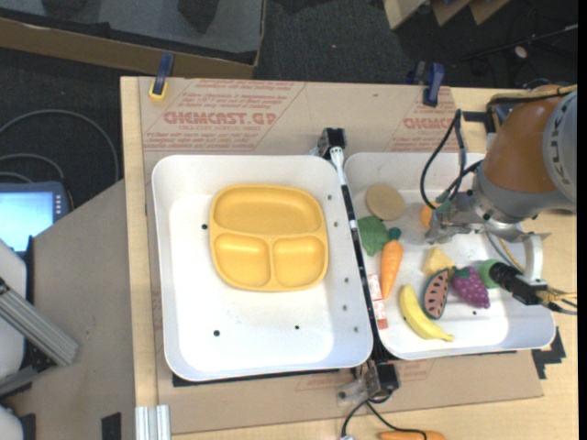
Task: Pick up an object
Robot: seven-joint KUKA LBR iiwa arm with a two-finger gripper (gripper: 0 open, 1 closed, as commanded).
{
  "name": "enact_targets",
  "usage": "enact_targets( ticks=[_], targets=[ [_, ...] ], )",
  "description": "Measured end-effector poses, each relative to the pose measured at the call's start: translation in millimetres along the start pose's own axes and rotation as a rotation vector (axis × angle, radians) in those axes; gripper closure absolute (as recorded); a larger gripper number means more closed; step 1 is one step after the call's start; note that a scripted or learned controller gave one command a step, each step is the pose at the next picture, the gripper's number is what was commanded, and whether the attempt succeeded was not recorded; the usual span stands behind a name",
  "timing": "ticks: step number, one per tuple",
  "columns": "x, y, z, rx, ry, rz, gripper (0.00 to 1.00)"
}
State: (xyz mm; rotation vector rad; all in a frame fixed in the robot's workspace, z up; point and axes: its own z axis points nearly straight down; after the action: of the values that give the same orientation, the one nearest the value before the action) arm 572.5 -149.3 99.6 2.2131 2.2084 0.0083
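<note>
Toy food is what's up for grabs, and it's all piled in the right bin (523, 333) at the right side of the frame: an orange carrot (391, 266), a curved yellow banana (422, 315), a watermelon slice (435, 293), a bumpy bunch of purple grapes (470, 287), a tan round cookie (385, 202) and a green leafy piece (373, 235). They all look like smooth, glossy plastic. The left bin (183, 273) holds a yellow divided plate (269, 236), matte with rounded corners. The arm (527, 159) reaches in from the right, with the gripper (447, 220) low over the upper part of the right bin, near a small orange piece (426, 216). Can't tell if the jaws are apart or together, too cluttered with cables. I'd say it's at the approach step; next it needs to line up on one piece and close.
</note>
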Motion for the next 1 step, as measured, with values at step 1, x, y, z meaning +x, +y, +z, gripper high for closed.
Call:
enact_targets(
  ticks=[1],
  targets=[
    [0.2, -0.5, 1.0, 0.002, 0.001, 0.0, 0.0]
  ],
)
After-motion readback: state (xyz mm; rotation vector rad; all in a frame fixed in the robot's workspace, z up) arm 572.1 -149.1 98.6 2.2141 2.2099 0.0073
